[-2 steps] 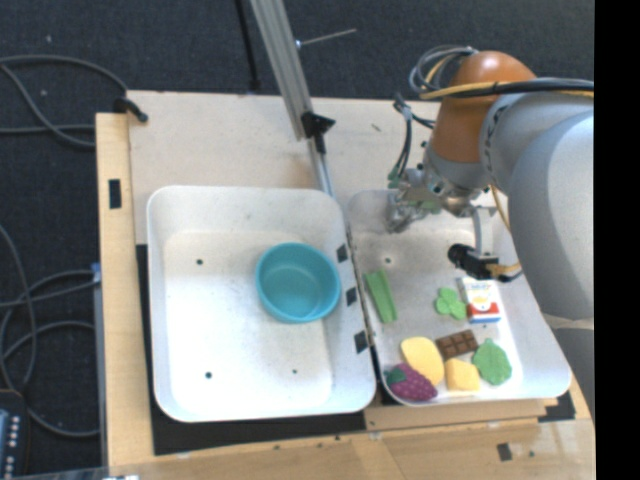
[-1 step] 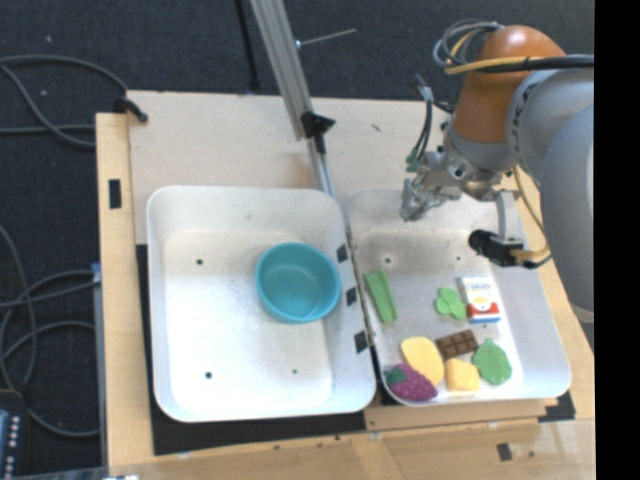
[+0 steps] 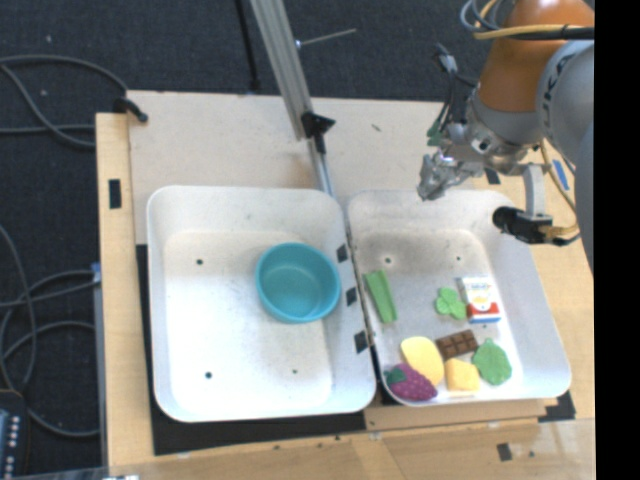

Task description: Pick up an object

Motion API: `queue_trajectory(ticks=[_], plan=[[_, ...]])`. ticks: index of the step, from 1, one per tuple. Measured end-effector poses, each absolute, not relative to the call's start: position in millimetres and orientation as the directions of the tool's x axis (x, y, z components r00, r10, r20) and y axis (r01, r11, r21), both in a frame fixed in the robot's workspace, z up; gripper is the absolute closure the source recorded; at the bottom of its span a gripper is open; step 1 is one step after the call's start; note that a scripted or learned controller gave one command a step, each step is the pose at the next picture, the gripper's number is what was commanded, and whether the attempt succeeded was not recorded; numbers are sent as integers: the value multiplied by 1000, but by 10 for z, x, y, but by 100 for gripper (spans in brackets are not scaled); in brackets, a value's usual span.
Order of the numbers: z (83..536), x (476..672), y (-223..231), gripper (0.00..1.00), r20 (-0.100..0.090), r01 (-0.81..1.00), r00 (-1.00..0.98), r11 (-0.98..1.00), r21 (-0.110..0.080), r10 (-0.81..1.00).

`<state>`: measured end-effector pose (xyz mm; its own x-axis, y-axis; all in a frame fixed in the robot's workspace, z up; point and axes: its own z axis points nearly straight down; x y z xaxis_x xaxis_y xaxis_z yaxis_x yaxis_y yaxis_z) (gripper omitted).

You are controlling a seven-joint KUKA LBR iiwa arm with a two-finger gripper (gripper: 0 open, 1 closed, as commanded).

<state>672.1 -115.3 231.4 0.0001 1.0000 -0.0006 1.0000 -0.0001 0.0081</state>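
Observation:
My gripper (image 3: 432,187) hangs over the far rim of the right bin (image 3: 520,268), above and apart from everything in it. Inside that bin lie a green stick-shaped piece (image 3: 380,296), a small green leafy toy (image 3: 450,303), a white and red carton (image 3: 482,299), a brown chocolate bar (image 3: 457,344), a yellow piece (image 3: 422,356), another yellow piece (image 3: 461,374), a green lump (image 3: 492,361) and purple grapes (image 3: 410,381). A teal bowl (image 3: 297,281) sits in the left bin (image 3: 200,368).
A slanted metal pole (image 3: 288,68) rises from between the bins at the back. A black fitting (image 3: 518,224) sits by the right bin's far right corner. Cables lie on the dark floor at left.

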Motion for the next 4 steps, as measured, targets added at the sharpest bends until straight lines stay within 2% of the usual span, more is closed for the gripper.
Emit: queue_trajectory(ticks=[1, 4], plan=[[2314, 6727, -1159, 100, 0, 1000, -1, 1, 2, 1000], [2500, 6006, -77, 100, 2, 1000, -7, 7, 0, 1000]])
